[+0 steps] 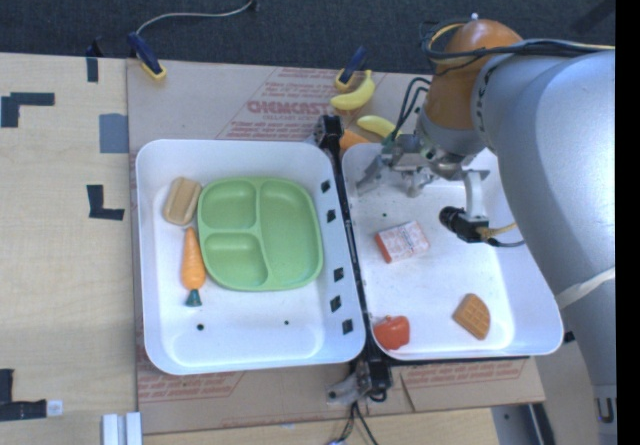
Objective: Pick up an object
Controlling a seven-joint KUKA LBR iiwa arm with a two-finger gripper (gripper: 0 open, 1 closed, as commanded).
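My gripper (392,171) hangs low over the far left part of the right bin (520,318), under the grey arm and orange wrist band. A red and white box (402,242) lies in the bin's middle, a short way in front of the gripper. A brown bread piece (472,316) rests near the front right. A red tomato-like object (392,331) sits in the front left corner. A yellow banana (377,125) and an orange object (351,140) lie at the far left corner, just behind the gripper.
The left bin (165,333) holds a green divided plate (260,233), a carrot (192,265) and a tan bread slice (182,200). Another yellow banana (354,93) lies on the cardboard behind the bins. A black divider (343,233) runs between the bins.
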